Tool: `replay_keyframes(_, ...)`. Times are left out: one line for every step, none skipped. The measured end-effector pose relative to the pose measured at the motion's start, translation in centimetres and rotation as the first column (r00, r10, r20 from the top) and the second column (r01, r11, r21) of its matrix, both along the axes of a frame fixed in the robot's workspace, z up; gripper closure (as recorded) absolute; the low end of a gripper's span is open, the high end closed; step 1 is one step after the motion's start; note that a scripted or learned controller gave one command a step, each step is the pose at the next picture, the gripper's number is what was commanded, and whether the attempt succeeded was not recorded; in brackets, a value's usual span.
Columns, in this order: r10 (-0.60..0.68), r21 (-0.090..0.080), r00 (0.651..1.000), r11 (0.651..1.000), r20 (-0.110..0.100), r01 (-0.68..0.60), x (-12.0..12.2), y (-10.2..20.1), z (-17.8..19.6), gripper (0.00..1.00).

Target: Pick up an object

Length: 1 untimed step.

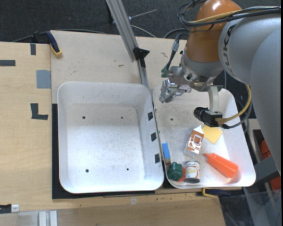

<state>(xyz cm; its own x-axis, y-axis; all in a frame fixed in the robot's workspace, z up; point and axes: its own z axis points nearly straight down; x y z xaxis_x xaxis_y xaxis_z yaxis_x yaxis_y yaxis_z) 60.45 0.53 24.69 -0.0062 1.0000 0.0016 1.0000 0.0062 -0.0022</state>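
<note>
Metal fingers (167, 96) over the right bin's (236, 180) far left corner, opening not discernible, nothing visibly held.

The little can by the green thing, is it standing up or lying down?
Lying down: the can rests on its side in the right bin, label facing up.

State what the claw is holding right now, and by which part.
Nothing shows between the fingers of the claw; it hangs over the bare far end of the right bin, apart from the objects lying near its near end.
</note>
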Motion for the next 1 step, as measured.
replay_keyframes(0.002,0.000,1.000,1.000,-0.001,-0.002,-0.91,6.36,-0.43,1.00)
